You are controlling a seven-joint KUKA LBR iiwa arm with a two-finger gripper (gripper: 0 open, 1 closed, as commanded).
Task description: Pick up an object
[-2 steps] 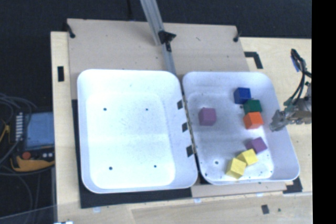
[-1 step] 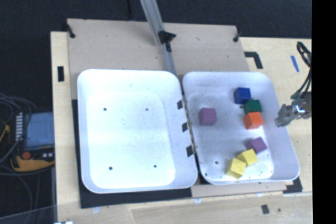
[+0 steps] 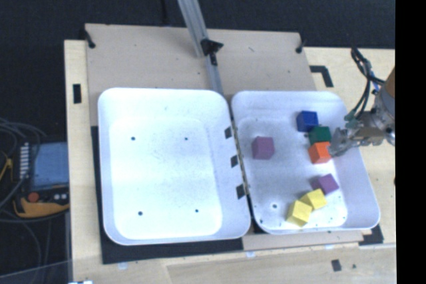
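Note:
The right bin (image 3: 279,103) holds several small blocks: a blue one (image 3: 307,120), a green one (image 3: 319,134), an orange one (image 3: 319,152), a purple one (image 3: 263,147) near the middle, a second purple one (image 3: 326,183), and two yellow ones (image 3: 315,199) (image 3: 299,211) near the front. My gripper (image 3: 341,140) reaches in from the right edge, low over the bin, just right of the orange and green blocks. Its tip is close beside the orange block; I cannot see whether anything sits between its parts.
The left bin (image 3: 120,103) lies beside the right one. A grey metal pole (image 3: 193,16) slants down from the top to the bins' rear junction. Cables and a small device (image 3: 46,166) sit off the bench at the left.

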